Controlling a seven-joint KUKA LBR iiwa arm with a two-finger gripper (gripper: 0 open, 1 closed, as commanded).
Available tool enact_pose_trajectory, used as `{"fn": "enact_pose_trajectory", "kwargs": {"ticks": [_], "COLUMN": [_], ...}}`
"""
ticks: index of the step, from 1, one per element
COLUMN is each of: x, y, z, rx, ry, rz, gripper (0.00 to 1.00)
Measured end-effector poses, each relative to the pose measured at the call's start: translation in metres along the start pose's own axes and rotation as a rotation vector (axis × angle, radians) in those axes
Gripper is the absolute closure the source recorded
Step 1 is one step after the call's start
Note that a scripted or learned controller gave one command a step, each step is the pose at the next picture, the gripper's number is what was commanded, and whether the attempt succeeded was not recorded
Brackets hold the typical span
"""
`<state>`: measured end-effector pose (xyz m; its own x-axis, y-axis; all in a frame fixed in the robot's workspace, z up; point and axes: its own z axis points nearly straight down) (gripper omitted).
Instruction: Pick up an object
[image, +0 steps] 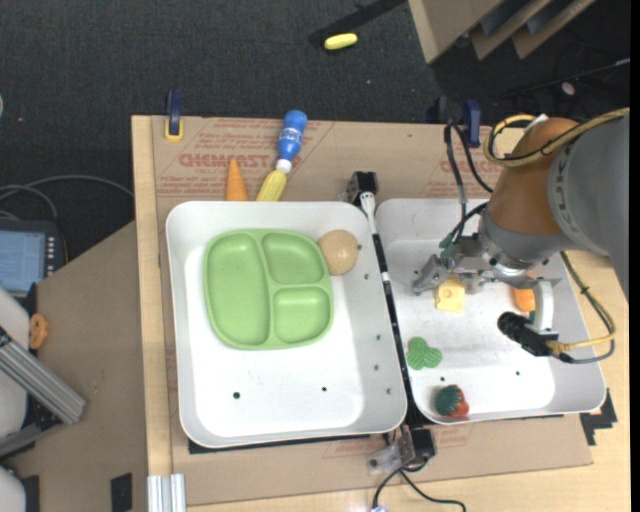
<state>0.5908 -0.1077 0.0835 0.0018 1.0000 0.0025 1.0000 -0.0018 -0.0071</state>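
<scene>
Two white bins are seen side by side on the counter (150, 300), and the right bin (560, 395) is used here as the landmark. The grey arm (590, 190) with its orange band (525, 195) is reached in over the far side of the right bin. The tool (450, 268) is held low inside that bin, near its far left part. How wide the tool is open cannot be told (its tips are small and mixed up with wires), and nothing can be seen held in it.

A yellow block (451, 297) is found in the right bin, just below the tool and very close to it; whether it is touched cannot be told. A small orange piece (523, 297) is seen further right in the same bin, near the arm. A green toy (423, 353) is laid near the bin's left wall, toward the front. A red and green toy (451, 401) is laid at the bin's front left corner.

To the left of the right bin, the left bin (270, 400) is seen with a green divided plate (268, 288) in it. A tan ball (339, 250) is set beside the plate, on the side nearer the right bin
</scene>
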Motion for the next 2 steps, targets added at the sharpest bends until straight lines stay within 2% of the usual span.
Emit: {"fn": "enact_pose_trajectory", "kwargs": {"ticks": [1, 2], "x": [-0.001, 0.069], "y": [0.003, -0.007], "z": [-0.012, -0.107], "rx": [-0.008, -0.016], "ry": [-0.003, -0.001], "rz": [0.000, -0.009], "gripper": [1.00, 1.00]}}
